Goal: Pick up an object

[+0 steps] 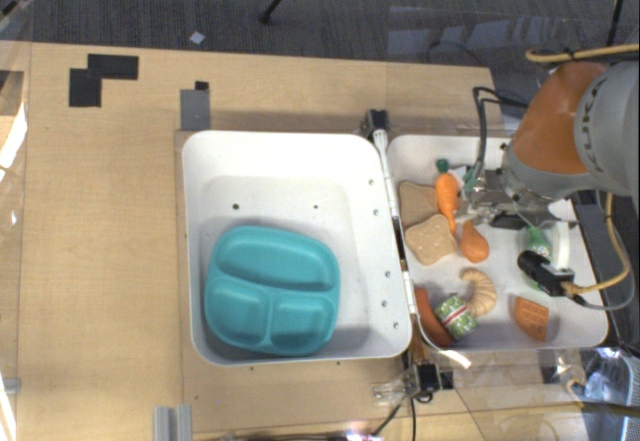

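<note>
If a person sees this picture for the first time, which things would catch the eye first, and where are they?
The eye probably falls first on the large teal divided tray, lying in the left bin. Next comes the grey arm with its orange band, reaching in from the right over the right bin. Below it lies a cluster of toy food, with a bright carrot and a croissant standing out.

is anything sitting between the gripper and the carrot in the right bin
Nothing visible does. The gripper sits just right of the carrot, at its level, with bare bin floor between. The bread slice lies below the carrot, off that path.
</note>
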Robot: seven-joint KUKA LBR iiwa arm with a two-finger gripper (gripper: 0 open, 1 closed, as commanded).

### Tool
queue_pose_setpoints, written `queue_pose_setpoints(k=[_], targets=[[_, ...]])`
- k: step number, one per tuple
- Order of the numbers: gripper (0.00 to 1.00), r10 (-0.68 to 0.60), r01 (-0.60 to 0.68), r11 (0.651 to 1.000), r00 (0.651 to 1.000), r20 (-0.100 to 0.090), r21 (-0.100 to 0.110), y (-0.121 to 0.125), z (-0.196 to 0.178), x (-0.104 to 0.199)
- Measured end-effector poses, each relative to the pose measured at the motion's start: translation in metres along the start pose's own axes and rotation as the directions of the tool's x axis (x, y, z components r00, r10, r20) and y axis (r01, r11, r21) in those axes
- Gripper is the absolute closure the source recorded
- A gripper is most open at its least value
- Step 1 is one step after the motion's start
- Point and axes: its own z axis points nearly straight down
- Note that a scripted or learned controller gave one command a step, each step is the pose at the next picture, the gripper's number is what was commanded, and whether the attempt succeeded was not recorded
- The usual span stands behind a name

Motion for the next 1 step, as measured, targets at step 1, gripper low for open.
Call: queue_pose_setpoints(k=[1], targets=[[1.0, 0.008, -0.008, 1.0, 1.0, -0.004, 0.019, 0.0296, -0.1188, 0.0828]])
